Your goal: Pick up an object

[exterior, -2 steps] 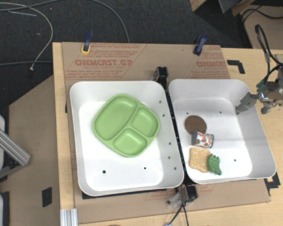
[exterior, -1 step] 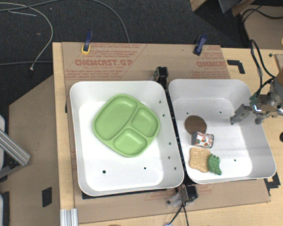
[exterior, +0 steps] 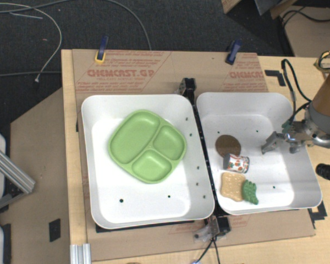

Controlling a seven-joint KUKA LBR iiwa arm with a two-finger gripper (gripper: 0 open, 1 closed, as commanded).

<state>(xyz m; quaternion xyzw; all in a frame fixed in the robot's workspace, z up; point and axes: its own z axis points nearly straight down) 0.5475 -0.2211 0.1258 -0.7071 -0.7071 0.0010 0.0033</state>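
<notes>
In the camera view, a green divided plate (exterior: 148,146) is held by the left bin (exterior: 99,202). In the right bin (exterior: 297,191) are seen a brown disc (exterior: 227,144), a small can (exterior: 236,163), a tan cracker (exterior: 231,185) and a green leafy piece (exterior: 249,192). The gripper (exterior: 280,143) is seen over the right bin, its fingers spread apart with nothing between them. The can lies left of the fingers and somewhat nearer the camera, well apart from them.

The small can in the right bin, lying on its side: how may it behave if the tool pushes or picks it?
The small can lies on its side, so a push may roll it. It touches the brown disc, which may shift too. Its rounded, glossy-looking wall might slip between the fingers.
</notes>
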